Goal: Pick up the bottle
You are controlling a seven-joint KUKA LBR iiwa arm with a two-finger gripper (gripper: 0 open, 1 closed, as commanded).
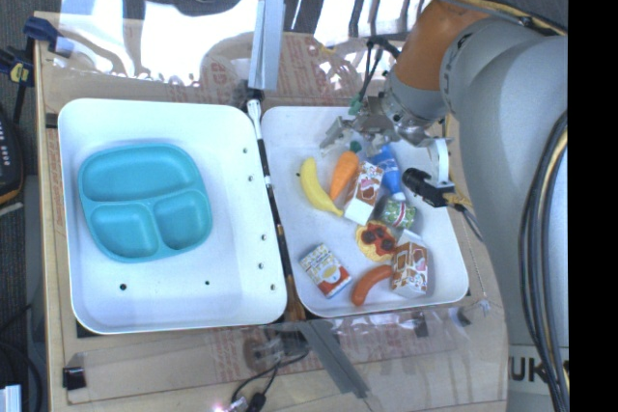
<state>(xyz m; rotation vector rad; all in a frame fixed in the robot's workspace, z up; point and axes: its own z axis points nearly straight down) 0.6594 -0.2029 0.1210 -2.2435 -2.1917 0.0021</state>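
Note:
The bottle [391, 191] lies in the right bin [290, 150], among the toy food at its right middle. It has a blue cap end pointing to the back and a green label toward the front. My gripper [350, 136] hangs over the back of that bin, just behind the carrot [344, 175] and up-left of the bottle's cap. Nothing shows in its grasp. The grey arm with its orange band [430, 43] comes in from the upper right.
Around the bottle lie a banana [314, 187], a small carton [365, 186], a pizza-like toy [377, 240], a sausage [370, 284] and two more cartons [325, 270] [410, 267]. The left bin [77, 125] holds a blue divided tray [145, 200].

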